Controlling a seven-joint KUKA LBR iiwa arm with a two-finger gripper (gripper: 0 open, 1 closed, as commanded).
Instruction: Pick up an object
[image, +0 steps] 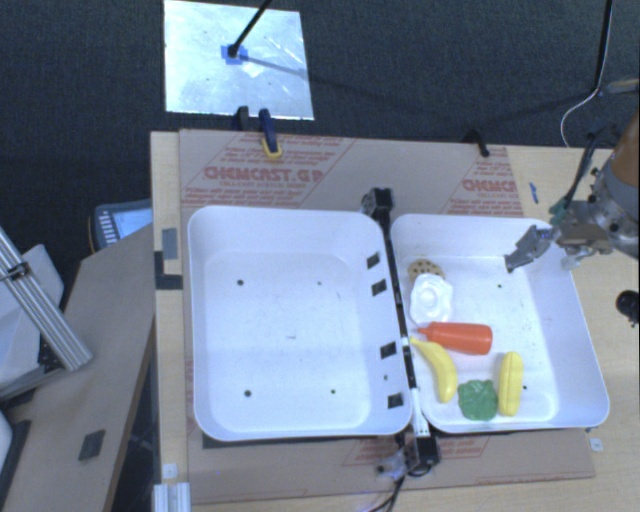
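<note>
1. Two shallow white bins are seen side by side on the bench: the left bin (290, 330) and the right bin (545, 330), touching along their inner walls.
2. The gripper (545, 243) is seen above the far right corner of the right bin, reached in from the right edge.
3. Its fingers appear spread, with nothing between them, though the blur there makes this uncertain.
4. All the objects are gathered in the near left part of the right bin, well apart from the gripper.
5. A cookie (425, 268) lies against the left wall, with a fried egg (431, 297) just nearer.
6. A carrot (458, 337) lies crosswise beside the egg.
7. A banana (438, 366) is placed near the left wall, below the carrot.
8. A broccoli (478, 399) sits by the near wall, touching a corn cob (510, 383) to its right.
</note>
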